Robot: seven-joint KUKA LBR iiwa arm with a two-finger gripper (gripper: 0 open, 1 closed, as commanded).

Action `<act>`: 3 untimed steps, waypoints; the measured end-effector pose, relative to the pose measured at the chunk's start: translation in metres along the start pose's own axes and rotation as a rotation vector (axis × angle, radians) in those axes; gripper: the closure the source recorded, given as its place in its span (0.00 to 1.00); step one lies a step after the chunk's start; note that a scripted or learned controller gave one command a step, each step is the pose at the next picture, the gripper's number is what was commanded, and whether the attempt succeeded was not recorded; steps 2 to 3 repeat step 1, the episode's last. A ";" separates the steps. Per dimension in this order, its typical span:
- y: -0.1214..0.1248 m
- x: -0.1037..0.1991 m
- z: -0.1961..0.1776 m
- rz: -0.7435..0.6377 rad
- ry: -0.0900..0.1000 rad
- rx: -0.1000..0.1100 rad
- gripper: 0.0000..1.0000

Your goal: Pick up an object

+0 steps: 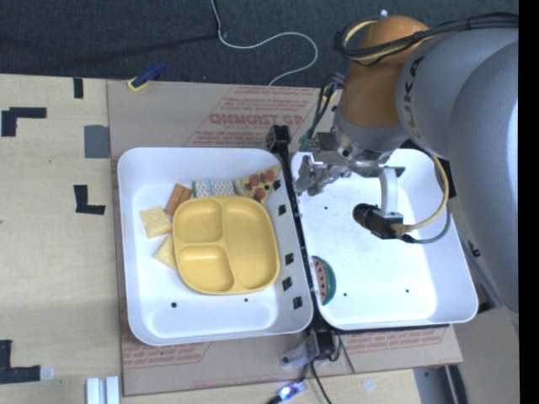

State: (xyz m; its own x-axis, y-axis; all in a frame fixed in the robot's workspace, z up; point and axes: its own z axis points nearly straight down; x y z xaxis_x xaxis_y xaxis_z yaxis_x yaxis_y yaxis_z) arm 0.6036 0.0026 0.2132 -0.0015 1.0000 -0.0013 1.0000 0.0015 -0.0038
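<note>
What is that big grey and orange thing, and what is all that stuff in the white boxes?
That is a robot arm, seen by one camera looking down from above. It reaches in from the right. Its gripper hangs over the right bin, near the wall between the bins. I cannot tell whether it holds anything. The left bin holds a yellow plate with three sections, lying on some small toys. A small round watermelon-like toy lies in the right bin. The robot's job is to pick something up.
</note>
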 end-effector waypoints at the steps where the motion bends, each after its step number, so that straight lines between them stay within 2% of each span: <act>1: 0.003 0.000 -0.001 -0.001 0.001 -0.002 1.00; 3: 0.003 0.000 -0.001 -0.001 0.001 -0.002 1.00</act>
